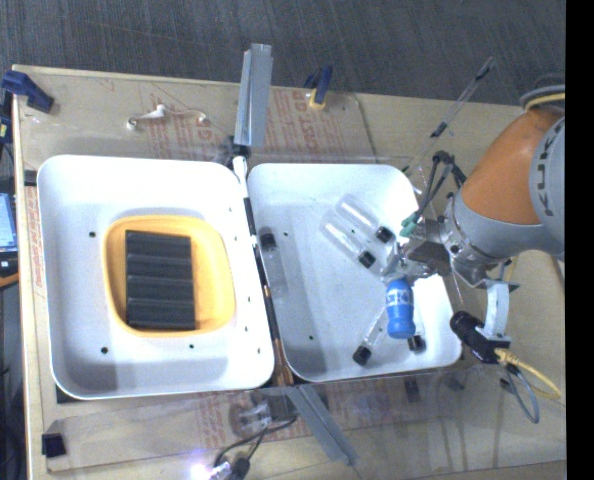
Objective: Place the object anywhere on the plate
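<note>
Camera view: one blue bottle (401, 309), one yellow plate (213, 268).

Plate (217, 273) in left bin (67, 268) (bottle (401, 308) in right bin (307, 218)).

Smooth, seemingly plastic white bins (77, 368)

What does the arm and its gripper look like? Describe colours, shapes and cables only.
The arm is rounded and grey with a broad orange band above the wrist. The gripper has clear, see-through fingers with black tips. Thin dark cables and rods run along the wrist, and a yellow cable trails nearby.
</note>
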Controlling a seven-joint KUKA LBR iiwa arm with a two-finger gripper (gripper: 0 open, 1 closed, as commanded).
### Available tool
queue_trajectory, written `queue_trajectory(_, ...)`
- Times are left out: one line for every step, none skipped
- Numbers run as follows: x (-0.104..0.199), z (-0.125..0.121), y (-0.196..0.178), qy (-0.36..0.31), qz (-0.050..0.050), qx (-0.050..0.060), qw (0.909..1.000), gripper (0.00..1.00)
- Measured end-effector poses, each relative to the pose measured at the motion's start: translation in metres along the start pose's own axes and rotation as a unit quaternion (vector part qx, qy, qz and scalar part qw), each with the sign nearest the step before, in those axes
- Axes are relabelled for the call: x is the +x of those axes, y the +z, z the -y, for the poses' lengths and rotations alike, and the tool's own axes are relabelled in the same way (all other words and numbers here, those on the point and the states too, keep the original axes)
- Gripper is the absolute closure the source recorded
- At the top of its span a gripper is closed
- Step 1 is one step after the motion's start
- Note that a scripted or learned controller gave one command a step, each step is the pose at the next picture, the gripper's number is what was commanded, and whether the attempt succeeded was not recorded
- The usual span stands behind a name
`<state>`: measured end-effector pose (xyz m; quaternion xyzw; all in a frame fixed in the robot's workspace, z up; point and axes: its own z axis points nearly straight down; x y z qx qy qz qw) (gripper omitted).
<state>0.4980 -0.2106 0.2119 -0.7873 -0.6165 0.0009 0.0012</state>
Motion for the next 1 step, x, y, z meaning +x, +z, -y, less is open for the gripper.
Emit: queue_trajectory(0.0,0.0,-0.0001,0.0,0.0,0.0,1.0,0.0)
